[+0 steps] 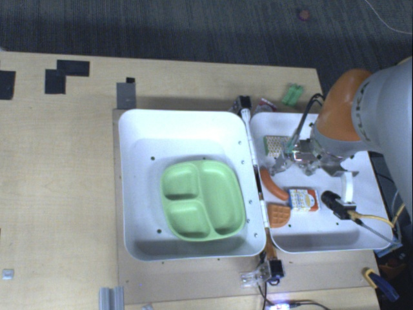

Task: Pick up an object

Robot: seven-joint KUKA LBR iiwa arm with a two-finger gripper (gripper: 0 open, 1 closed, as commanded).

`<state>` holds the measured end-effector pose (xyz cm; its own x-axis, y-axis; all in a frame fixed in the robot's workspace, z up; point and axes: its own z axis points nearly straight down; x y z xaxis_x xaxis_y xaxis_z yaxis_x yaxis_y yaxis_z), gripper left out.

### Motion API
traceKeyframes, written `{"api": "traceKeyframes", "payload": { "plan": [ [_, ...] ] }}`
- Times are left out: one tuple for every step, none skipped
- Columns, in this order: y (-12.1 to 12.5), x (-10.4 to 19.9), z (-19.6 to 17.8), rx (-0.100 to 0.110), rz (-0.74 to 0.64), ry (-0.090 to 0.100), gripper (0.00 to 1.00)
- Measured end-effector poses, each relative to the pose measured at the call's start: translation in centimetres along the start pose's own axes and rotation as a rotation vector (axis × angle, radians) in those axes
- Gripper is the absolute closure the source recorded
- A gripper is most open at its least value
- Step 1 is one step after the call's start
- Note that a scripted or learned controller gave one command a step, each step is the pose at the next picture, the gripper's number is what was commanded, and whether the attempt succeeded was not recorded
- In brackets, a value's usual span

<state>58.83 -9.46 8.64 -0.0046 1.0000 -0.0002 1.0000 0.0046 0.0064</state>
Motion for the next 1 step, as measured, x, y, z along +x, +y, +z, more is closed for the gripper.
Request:
{"api": "traceKeyframes", "payload": {
  "plan": [
    [-8.7,-2.06,-0.14,-0.002,0.004,-0.002,0.0]
  ]
}}
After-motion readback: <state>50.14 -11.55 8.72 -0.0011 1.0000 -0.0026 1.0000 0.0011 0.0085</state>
